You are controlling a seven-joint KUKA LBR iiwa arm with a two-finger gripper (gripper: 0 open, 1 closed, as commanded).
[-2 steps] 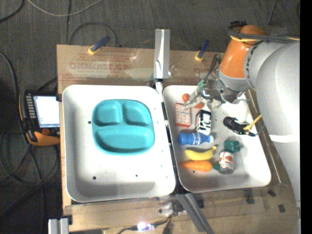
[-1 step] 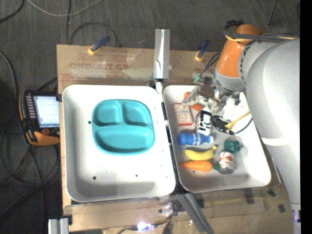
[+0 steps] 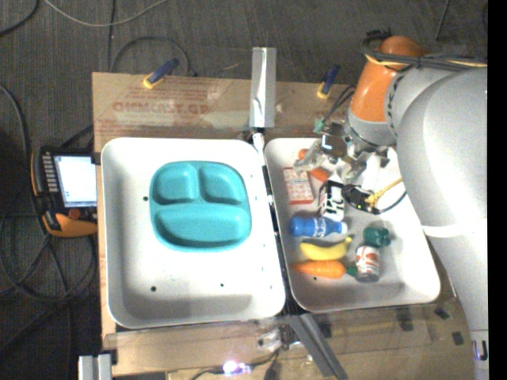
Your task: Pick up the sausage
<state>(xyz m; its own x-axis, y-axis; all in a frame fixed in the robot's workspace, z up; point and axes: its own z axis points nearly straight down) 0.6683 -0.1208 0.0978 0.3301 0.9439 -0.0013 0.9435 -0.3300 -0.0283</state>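
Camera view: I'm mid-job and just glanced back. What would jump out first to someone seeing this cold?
The big teal divided tray sitting alone in the left bin grabs the eye first. Next comes the grey and orange arm reaching in from the right, its gripper over the far end of the right bin. Below it a clutter of small items stands out: a blue bottle, a banana and a carrot.
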